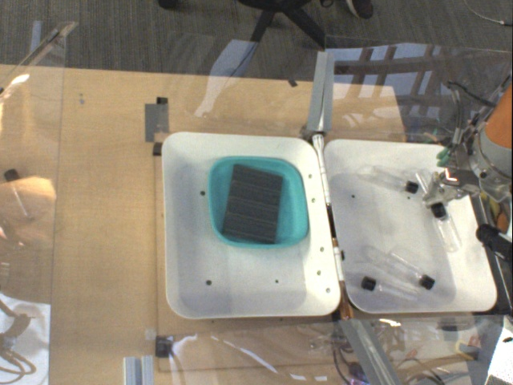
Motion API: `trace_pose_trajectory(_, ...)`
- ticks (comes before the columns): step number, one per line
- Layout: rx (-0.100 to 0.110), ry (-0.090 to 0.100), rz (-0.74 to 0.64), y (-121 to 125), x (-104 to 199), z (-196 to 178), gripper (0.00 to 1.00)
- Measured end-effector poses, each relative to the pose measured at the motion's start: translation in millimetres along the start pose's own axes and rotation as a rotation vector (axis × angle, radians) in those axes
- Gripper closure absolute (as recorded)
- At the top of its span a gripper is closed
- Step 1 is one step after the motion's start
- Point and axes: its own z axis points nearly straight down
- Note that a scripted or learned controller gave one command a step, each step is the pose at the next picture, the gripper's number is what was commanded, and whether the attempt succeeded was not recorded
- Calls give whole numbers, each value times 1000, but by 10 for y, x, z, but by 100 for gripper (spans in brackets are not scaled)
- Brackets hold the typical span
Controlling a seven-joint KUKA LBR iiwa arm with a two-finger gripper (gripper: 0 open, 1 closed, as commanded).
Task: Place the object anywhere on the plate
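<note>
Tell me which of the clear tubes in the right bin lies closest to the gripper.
The upright-running tube with its black cap just under the gripper, at the bin's right side. The other tubes lie farther off: one up and left, two near the bin's bottom edge.

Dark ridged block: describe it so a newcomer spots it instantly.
Find the left white bin of the two. A teal plate sits in it, and the dark ridged block lies flat on that plate. Unlike the clear tubes in the right bin, it is opaque, rectangular and grooved.

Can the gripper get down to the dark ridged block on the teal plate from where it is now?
Probably yes: the dark block lies uncovered on the teal plate in the left bin; the gripper is over the right bin.
</note>
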Motion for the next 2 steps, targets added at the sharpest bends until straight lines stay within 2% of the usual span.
trace_pose_trajectory(1, 0, 0, 0, 0, 0, -1, 0)
trace_pose_trajectory(2, -2, -1, 31, -57, -210, -434, 0)
